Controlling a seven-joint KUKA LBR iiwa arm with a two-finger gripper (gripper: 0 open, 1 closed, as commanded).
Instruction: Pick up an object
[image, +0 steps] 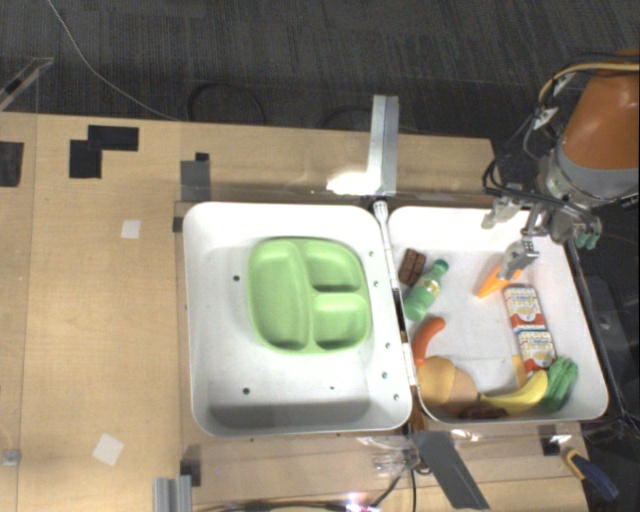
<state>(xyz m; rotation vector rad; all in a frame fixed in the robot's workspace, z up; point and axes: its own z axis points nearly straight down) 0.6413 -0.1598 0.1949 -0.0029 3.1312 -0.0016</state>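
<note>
Orange carrot (491, 282) lay in the right bin (590, 330) — just below the gripper (519, 258). Hovered above, holding nothing; opening could not be told. Probably approach step — needed descent onto it.

A green divided plate (307, 293) lies in the left bin (215, 400); black patches (100, 148) mark the bench (80, 330) at ten o'clock.

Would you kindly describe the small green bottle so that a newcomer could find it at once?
Look in the right bin, the one crowded with toy food. Near its left wall, toward the far end, lies the green bottle, tilted, between a brown chocolate bar and an orange-red carrot. It alone there is pale translucent green with a darker cap.
</note>
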